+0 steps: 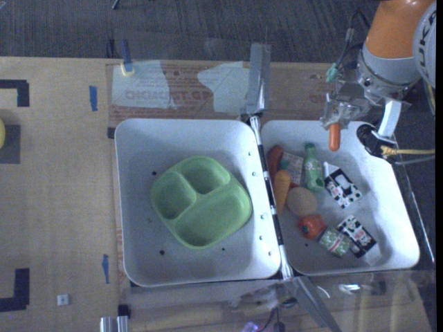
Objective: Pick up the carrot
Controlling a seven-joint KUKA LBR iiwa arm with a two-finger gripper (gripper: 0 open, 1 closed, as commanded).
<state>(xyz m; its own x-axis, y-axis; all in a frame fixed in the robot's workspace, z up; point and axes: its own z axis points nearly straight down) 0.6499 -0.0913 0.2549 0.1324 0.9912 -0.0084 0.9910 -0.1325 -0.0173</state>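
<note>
A small orange carrot (335,138) hangs upright below my gripper (335,126), its top pinched between the fingers. The gripper is shut on it over the far part of the right bin (405,206), lifted above the other items. The arm comes in from the upper right, its orange band just above the wrist.
The right bin holds an orange oblong piece (282,187), a reddish piece (275,158), a green bottle (313,169), a tan round item (301,201), a red tomato (311,225) and two black-and-white cartons (342,187) (358,234). In the left bin (135,151) sits a green divided plate (201,200).
</note>
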